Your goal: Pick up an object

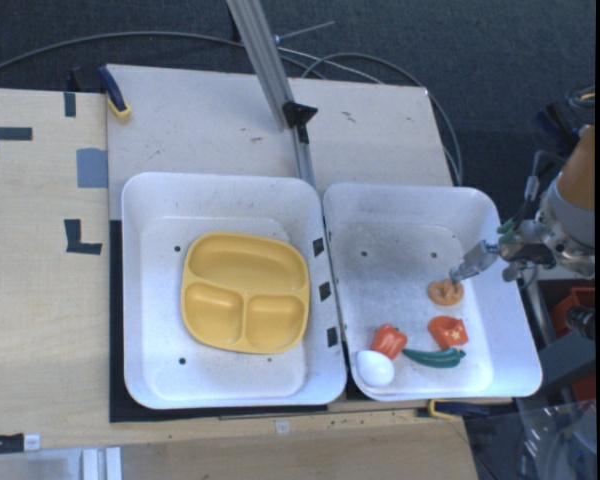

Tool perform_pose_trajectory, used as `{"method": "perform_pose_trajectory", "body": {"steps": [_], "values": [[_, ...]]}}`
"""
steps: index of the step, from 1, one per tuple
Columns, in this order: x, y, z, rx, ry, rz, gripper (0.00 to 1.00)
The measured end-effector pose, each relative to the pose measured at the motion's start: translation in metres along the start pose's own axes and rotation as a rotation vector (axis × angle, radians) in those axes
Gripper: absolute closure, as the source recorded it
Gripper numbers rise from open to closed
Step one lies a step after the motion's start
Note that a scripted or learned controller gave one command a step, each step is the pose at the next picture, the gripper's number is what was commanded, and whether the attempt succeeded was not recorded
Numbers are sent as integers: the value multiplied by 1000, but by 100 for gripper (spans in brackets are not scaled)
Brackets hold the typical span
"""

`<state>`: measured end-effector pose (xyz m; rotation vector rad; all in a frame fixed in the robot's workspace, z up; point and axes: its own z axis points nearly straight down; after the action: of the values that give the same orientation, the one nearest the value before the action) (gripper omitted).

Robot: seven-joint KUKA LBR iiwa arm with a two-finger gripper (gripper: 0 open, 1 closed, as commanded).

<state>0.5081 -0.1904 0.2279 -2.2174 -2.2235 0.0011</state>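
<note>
The gripper [467, 269] hovers by the right bin's [410, 200] right edge, just above an orange cookie [444, 291]; its grip state I cannot tell.

The candidates for picking all lie in the right bin [410, 208], toward its five-o'clock corner. A small round orange-brown piece [445, 291] sits at about three o'clock. Below it lies a red-orange chunk [448, 331], touching a dark green pepper-like pod [435, 358] stretched sideways. At seven o'clock a red-orange pepper [388, 340] leans against a white egg [374, 369].
</note>
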Motion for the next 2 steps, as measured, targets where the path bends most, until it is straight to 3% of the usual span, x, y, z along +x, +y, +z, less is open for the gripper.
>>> {"method": "perform_pose_trajectory", "body": {"steps": [1,2], "values": [[0,0,0,0,0,0,0],[-2,-10,60,7,1,2,0]]}}
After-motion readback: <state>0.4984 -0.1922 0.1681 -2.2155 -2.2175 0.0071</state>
